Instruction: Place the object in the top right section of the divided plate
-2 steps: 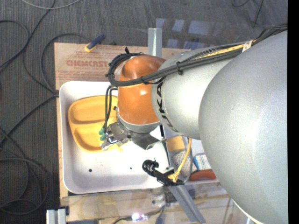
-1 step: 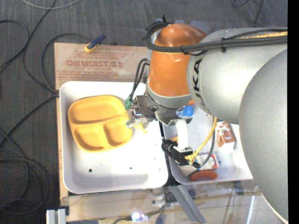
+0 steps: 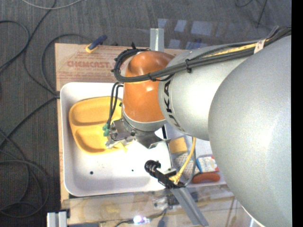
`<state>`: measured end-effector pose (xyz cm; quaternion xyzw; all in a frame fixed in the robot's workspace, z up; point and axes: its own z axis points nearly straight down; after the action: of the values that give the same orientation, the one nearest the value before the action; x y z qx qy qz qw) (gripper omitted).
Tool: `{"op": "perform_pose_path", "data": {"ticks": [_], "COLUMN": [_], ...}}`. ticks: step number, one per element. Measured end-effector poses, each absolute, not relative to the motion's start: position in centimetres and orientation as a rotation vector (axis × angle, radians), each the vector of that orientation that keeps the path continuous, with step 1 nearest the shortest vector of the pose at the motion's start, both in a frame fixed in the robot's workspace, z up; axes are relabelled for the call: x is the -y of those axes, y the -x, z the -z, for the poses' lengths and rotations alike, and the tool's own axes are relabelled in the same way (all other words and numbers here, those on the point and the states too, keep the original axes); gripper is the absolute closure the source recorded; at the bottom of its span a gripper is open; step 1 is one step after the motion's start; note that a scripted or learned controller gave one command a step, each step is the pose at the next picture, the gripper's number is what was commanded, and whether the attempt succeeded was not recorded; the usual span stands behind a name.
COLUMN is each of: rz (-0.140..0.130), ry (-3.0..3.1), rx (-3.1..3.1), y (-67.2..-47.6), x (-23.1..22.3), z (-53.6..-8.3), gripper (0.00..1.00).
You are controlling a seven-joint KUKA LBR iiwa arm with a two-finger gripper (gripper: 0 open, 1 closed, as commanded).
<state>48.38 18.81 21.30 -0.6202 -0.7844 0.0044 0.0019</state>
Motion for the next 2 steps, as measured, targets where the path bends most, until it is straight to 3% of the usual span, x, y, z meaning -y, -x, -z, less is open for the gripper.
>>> {"op": "perform_pose_path", "data": {"ticks": [1, 2], "rz": [-0.012, -0.015], "ry": [1.872, 1.984], "rx": [2.521, 2.432], "y": [-54.6, -50.9], "x": [-16.3, -21.3], "z": [-26.8, -23.3], "gripper": [1.00, 1.00]}}
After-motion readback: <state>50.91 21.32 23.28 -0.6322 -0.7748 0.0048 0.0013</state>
